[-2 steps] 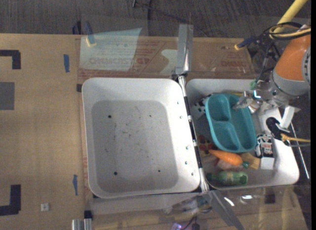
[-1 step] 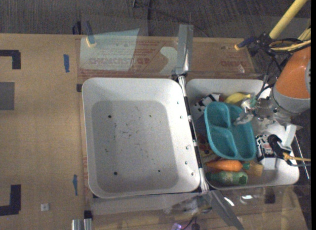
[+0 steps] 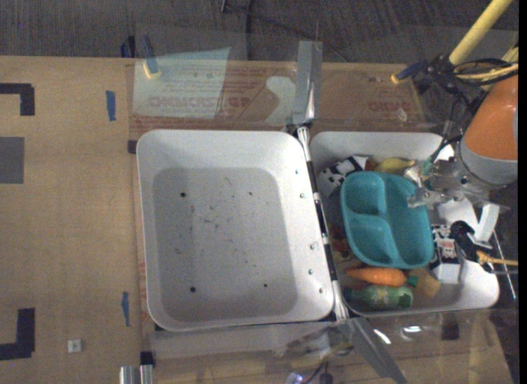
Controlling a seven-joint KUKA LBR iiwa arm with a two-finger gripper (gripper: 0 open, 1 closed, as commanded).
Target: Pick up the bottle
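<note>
Two white bins are set side by side on the bench. In the right bin (image 3: 486, 292), nearest the camera, a green bottle (image 3: 380, 296) is seen lying on its side beside an orange carrot (image 3: 377, 276), probably tipped there among the clutter. Behind them a teal divided tray (image 3: 387, 217) is propped over other items. At its far right edge the gripper (image 3: 428, 195) is hung; its state cannot be told. No label can be read.

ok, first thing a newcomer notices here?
Probably the teal divided tray lying tilted atop the clutter in the right bin. Next, the arm's orange band at the right edge, above that bin. An orange carrot and a green bottle lie along the bin's near side.
</note>
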